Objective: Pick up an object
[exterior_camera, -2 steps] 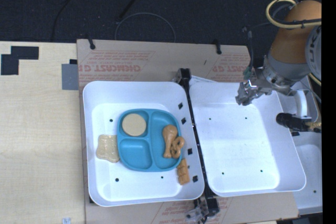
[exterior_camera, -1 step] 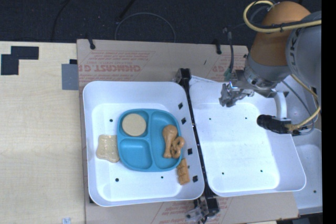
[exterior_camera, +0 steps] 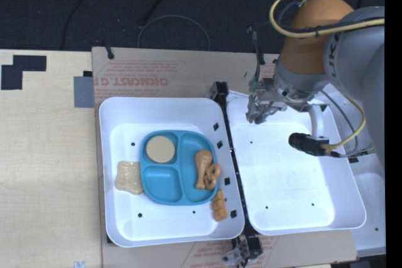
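My gripper hangs over the far left corner of the right bin, close to the divider between the bins, with nothing visible in it. In the left bin lies a blue divided plate. It carries a round tan patty, a toy drumstick and a pretzel. A slice of toast lies on the bin floor to the plate's left. A small brown piece sits by the plate's near right corner.
A dark elongated part joined to a yellow cable juts over the right bin's right side, below the arm. Black clips hold the bins together along the middle. Cardboard lies under both bins.
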